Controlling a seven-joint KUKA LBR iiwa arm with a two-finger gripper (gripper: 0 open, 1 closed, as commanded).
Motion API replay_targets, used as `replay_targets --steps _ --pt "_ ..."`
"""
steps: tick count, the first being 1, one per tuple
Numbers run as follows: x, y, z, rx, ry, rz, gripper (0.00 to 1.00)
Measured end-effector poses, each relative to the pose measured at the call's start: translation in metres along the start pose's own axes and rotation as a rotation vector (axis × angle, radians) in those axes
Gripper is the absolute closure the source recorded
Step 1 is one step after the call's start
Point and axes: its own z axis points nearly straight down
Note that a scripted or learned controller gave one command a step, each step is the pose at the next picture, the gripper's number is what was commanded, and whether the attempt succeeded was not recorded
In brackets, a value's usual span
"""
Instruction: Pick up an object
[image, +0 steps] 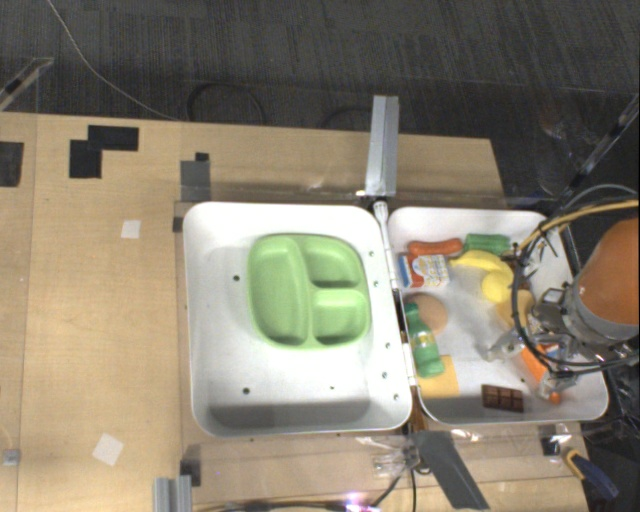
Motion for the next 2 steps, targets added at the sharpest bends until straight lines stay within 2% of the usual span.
replay_targets --steps 1,2 --pt "-0.0057 -0.0031 -0.0142 0.013 -0.012 -0.001 1.00" --pt "-0.0055 -0.0029 -0.0137 0.012 -0.012 -0.001 0.00"
